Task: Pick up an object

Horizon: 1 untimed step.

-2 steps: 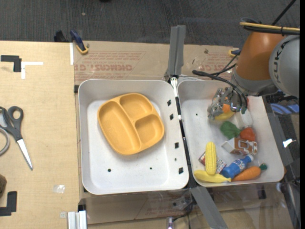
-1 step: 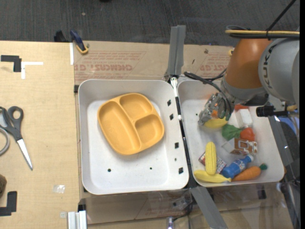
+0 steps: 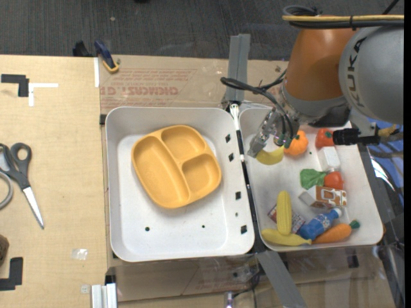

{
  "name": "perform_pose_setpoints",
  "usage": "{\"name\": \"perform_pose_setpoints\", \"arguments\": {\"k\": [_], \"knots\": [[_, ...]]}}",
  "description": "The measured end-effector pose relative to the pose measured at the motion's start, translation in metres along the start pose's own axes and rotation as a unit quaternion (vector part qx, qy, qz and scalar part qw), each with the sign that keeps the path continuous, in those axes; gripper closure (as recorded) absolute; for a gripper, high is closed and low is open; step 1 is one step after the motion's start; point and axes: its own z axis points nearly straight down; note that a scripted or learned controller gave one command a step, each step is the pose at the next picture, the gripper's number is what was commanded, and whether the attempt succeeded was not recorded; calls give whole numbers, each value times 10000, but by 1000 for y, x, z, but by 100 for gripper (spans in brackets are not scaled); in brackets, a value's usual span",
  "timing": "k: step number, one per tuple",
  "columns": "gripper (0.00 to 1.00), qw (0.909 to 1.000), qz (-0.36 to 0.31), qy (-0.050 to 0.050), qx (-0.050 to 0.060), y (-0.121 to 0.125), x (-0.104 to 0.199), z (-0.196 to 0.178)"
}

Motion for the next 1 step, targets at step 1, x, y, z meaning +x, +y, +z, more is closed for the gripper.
{"name": "perform_pose_setpoints", "arguments": {"k": [1], "knots": [[100, 9937, -1122, -2, 1, -51, -6, -18]]}}
